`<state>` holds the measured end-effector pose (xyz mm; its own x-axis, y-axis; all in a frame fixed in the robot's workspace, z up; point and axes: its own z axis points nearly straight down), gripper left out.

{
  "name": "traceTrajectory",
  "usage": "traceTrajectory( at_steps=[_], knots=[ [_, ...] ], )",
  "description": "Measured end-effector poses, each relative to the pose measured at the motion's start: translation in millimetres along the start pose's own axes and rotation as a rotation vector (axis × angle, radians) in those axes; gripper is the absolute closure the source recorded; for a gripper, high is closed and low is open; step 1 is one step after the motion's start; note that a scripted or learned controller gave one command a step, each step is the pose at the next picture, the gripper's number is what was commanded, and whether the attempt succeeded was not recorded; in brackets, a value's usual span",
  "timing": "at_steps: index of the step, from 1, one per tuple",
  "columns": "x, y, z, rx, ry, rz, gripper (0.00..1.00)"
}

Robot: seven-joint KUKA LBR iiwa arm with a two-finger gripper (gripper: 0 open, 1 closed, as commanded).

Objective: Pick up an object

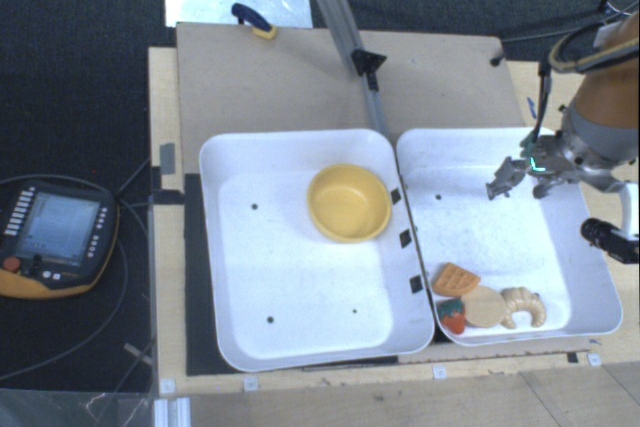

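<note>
My gripper (520, 181) hangs over the upper right part of the right bin (470, 150), its two fingers spread apart with nothing between them. Far below it, in the bin's near corner, lies a cluster of small toy foods: an orange waffle-like piece (455, 278), a tan round piece (484, 307), a croissant (525, 306) and a red and green piece (452, 316). A yellow bowl (348, 202) sits in the upper right of the left bin (240, 245).
A grey metal pole (340, 10) slants across the bench from the top down to the gap between the bins. A teach pendant (55, 237) lies on the floor at the left. A blue and yellow clamp (254, 20) grips the board's far edge.
</note>
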<state>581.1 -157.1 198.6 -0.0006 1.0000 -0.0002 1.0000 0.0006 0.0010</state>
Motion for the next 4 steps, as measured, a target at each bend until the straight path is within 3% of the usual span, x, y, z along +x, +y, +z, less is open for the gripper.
traceTrajectory(
  at_steps=[1, 3, 4],
  knots=[
    [0, 0, 0, 0.000, 0.000, 0.000, 0.00],
    [1, -2, 110, 0.004, 0.001, 0.000, 0.00],
    [0, -1, 98, -0.001, 0.000, 0.001, 1.00]
  ],
)
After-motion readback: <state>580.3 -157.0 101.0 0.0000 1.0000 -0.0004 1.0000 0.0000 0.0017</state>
